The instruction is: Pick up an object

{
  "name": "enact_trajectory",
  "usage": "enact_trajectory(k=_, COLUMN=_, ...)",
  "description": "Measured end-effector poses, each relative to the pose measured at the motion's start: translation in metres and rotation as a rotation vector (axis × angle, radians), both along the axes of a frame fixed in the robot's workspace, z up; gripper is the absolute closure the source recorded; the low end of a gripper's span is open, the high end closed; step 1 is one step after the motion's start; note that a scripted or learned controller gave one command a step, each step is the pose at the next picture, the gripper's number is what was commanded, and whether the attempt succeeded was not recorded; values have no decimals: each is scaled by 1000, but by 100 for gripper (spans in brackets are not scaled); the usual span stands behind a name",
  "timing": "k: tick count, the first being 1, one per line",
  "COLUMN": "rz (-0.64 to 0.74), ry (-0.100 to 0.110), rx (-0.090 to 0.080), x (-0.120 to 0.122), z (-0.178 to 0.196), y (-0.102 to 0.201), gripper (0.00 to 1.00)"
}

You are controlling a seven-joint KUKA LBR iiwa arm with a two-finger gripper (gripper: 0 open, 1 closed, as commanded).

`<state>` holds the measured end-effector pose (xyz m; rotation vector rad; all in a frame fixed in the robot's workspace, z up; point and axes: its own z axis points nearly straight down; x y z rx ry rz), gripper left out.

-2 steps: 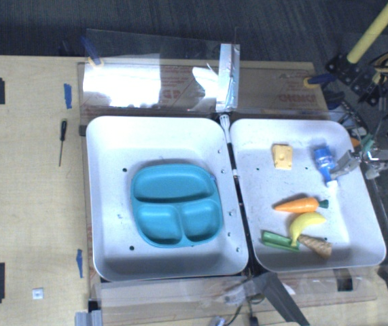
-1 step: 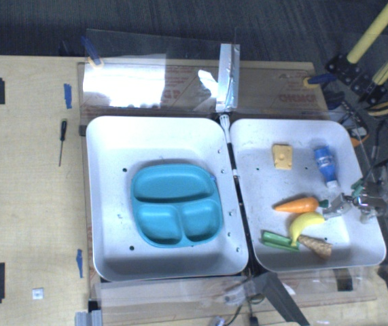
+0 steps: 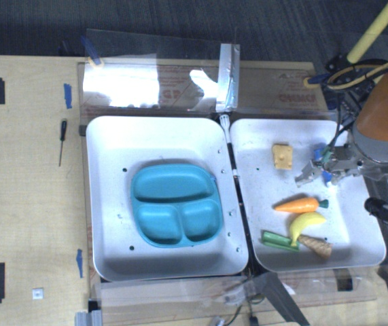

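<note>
Camera view is showing us our gripper (image 3: 314, 173) hanging over the upper middle of the right bin (image 3: 261, 131), with the grey arm (image 3: 384, 124) reaching in from the right. We are reading the fingers as slightly parted with nothing between them, though they are small and partly masked by blue fittings, so we are holding that loosely.

We are weighing the carrot (image 3: 298, 204) as the nearest candidate: it is lying just below the gripper in the picture, toward the near edge of the bin, with its long axis running almost left to right and its green tip pointing right. We are judging that closing across its short width would suit it best.

The cheese cube (image 3: 283, 156) is sitting near the gripper on its left, a little farther up. The banana (image 3: 305, 224), the green stick (image 3: 278, 240) and the cone (image 3: 315, 246) are crowding together beyond the carrot, touching or nearly so.

The left bin (image 3: 105, 141) is carrying a blue tray (image 3: 175, 204), well apart from our gripper.
</note>
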<state>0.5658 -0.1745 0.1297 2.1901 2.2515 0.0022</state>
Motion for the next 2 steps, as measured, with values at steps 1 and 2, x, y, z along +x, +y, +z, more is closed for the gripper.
enact_trajectory(k=1, rz=-214, ry=-15, rx=5, x=37, z=-33, y=-21, gripper=0)
enact_trajectory(k=2, rz=-212, ry=-23, rx=-3, x=38, z=-20, y=-24, gripper=100)
